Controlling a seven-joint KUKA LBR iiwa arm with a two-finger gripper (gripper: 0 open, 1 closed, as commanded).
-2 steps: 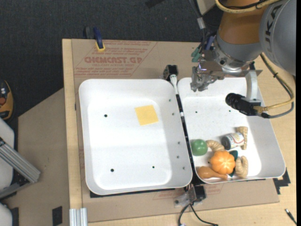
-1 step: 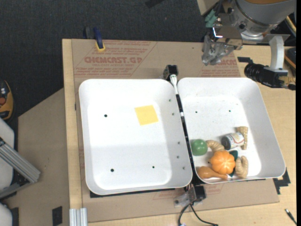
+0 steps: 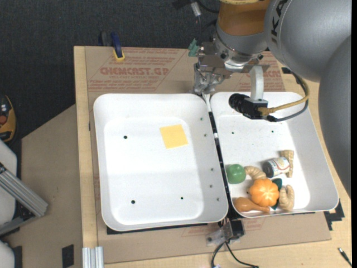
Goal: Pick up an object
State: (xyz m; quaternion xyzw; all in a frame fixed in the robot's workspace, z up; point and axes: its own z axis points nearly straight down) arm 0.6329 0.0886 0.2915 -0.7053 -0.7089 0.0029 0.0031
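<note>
The fingers (image 3: pixel 205 88) hang at the far end of the seam between the two bins, just above the point where the rims meet. They are small and dark against the cardboard, and whether they stand apart or closed cannot be made out; nothing can be seen between them. Above them sits the metal wrist block, then the orange band (image 3: pixel 245 7) and the broad grey arm (image 3: pixel 315 29) entering from the right. A black cable (image 3: pixel 249 106) droops from the wrist into the far end of the right bin (image 3: pixel 304 133).

The objects lie well apart from the fingers, huddled in the near corner of the right bin. A green ball (image 3: pixel 235 173) rests closest to the seam. Beside it an orange fruit (image 3: pixel 263 192) sits among tan, peanut-like pieces (image 3: pixel 285 197), touching them. Just beyond the fruit lies a small bottle (image 3: pixel 276 166) on its side.

The left bin (image 3: pixel 111 194) holds a flat yellow square (image 3: pixel 173 136), lying toward its far right part, near the seam but apart from it.

Both bins rest on a sheet of brown cardboard (image 3: pixel 139 68) printed with red letters, laid over the surface. A blue and yellow clamp (image 3: pixel 117 46) grips the far edge of the cardboard.
</note>
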